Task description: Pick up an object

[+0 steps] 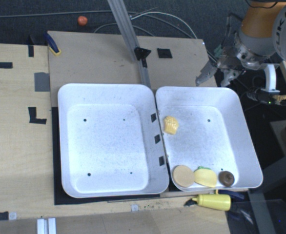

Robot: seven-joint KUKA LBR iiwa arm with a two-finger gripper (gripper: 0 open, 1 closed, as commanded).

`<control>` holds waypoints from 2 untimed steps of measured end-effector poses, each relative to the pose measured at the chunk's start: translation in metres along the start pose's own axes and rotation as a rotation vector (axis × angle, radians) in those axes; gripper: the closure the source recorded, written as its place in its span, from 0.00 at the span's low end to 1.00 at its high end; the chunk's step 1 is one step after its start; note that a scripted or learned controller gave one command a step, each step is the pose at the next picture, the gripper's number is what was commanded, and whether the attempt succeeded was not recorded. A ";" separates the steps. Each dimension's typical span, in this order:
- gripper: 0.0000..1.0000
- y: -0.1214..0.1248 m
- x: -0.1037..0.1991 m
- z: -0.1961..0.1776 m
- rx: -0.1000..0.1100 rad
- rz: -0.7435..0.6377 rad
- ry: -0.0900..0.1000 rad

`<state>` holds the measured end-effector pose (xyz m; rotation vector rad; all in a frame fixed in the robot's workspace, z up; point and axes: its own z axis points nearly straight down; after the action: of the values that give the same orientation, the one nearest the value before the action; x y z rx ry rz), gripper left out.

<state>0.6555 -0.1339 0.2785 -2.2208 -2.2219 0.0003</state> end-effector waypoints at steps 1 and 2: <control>0.00 -0.023 0.033 -0.057 -0.006 -0.002 0.000; 0.00 -0.007 0.055 -0.053 0.000 -0.001 0.000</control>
<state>0.6483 -0.0786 0.3315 -2.2193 -2.2233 0.0003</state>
